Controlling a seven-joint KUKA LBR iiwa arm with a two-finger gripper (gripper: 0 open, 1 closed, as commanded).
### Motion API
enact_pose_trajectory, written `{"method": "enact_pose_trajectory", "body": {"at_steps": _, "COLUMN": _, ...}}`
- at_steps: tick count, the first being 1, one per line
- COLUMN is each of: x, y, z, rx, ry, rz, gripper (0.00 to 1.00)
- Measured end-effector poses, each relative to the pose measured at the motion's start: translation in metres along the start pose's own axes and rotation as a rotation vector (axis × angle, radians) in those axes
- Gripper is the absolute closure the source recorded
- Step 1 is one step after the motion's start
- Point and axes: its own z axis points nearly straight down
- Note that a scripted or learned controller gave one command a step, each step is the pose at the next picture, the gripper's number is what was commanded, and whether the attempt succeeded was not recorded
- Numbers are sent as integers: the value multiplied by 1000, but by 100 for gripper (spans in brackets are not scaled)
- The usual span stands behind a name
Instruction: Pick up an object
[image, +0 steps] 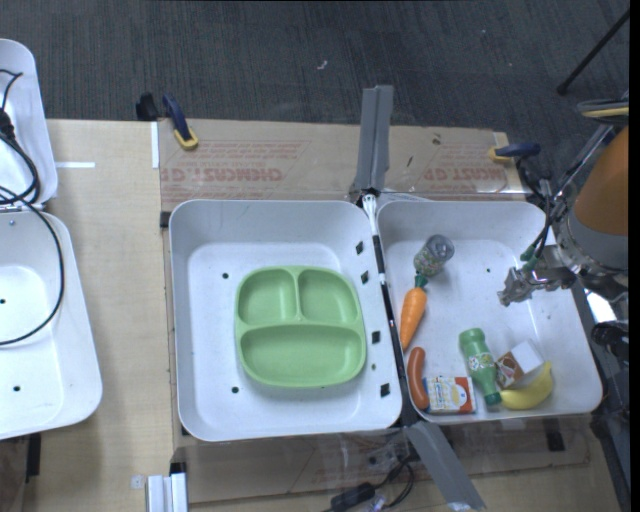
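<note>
My gripper (514, 290) hangs over the right side of the right bin (480, 232), above bare white floor, with nothing visibly in it. To its left lies a grey can (434, 254), and below that an orange carrot (412, 314). Along the bin's front edge sit a red sausage (417, 378), a small juice box (450, 394), a green bottle (479, 366), a small brown and white carton (520, 363) and a yellow banana (528, 391). The nearest items, the bottle and carton, lie below the gripper and apart from it.
The left bin (195, 330) holds a green divided plate (299, 327). A grey divider post (374, 140) stands between the bins at the back. The arm's orange band (612, 190) is at the right edge. White trays (40, 330) lie at far left.
</note>
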Motion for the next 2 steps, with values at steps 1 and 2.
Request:
{"method": "enact_pose_trajectory", "body": {"at_steps": 1, "x": 0, "y": 0, "z": 1, "rx": 1, "ry": 0, "rz": 0, "gripper": 0}}
{"method": "enact_pose_trajectory", "body": {"at_steps": 2, "x": -12, "y": -13, "z": -52, "rx": -1, "ry": -1, "rz": -221, "gripper": 0}}
